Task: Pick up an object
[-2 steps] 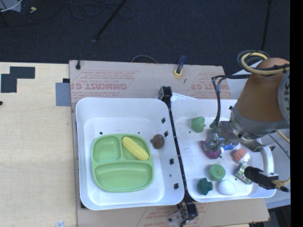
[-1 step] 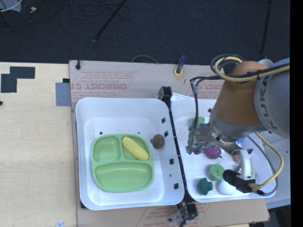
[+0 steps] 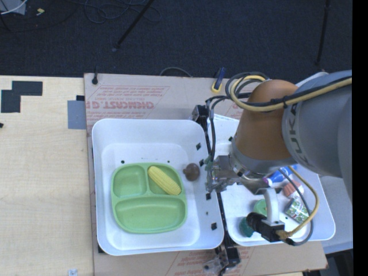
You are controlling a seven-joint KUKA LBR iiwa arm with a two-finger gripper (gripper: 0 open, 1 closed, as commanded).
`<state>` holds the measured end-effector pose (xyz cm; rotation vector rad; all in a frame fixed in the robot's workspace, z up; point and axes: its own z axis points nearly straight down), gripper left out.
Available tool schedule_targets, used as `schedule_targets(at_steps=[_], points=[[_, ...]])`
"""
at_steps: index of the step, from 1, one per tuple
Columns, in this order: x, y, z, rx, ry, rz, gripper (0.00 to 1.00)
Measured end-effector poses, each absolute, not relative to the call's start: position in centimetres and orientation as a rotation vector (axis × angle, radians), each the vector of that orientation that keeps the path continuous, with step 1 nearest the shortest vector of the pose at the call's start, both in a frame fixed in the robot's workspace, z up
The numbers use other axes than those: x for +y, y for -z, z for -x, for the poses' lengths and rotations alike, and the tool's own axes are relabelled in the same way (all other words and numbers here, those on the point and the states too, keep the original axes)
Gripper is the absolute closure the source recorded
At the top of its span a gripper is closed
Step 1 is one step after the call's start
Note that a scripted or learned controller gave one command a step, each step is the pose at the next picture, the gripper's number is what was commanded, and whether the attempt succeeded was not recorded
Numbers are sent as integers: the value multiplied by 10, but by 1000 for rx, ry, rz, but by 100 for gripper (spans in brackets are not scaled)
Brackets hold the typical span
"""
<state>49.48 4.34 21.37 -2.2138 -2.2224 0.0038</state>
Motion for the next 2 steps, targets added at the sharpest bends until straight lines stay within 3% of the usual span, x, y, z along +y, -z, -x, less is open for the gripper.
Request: schedule_targets(at_steps=[1, 2], points=[[82, -226, -506, -2223, -3, 2217, 100], [80, -230, -505, -2221, -4, 2218, 100]])
